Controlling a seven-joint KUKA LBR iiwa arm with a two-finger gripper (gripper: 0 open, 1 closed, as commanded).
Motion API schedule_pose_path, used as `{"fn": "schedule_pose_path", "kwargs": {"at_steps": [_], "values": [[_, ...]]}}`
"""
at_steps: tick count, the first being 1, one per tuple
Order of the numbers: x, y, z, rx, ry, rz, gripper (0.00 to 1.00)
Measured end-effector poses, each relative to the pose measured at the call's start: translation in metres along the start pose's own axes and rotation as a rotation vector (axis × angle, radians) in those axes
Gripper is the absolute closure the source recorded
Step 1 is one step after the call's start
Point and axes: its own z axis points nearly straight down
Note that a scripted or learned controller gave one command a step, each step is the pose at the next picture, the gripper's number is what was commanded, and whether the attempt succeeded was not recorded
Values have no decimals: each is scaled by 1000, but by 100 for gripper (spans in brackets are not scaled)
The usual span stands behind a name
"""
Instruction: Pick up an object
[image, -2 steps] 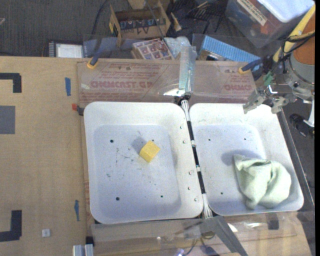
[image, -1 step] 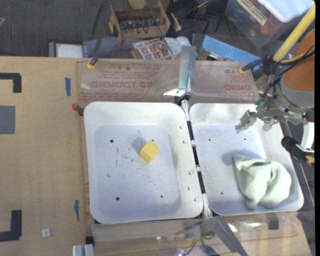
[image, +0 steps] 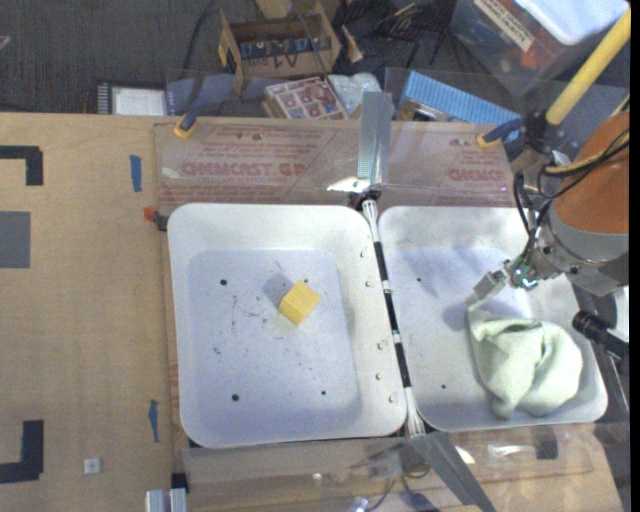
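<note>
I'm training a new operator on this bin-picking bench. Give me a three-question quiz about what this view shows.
1. True or false: the yellow block lies in the right bin.
2. Which item is nearest the gripper? A) yellow block B) pale green cloth C) blue tape
3. Fill in: the two white bins meet along a ____ that runs between them.

Key:
1. False; it lies in the left bin.
2. B; the cloth lies bunched in the right bin, just below the gripper.
3. Divider, the joined rims.
</note>
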Motion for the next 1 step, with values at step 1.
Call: {"fn": "schedule_pose_path", "kwargs": {"at_steps": [1], "values": [[10,-52,57,-6,-6,-462,0]]}}
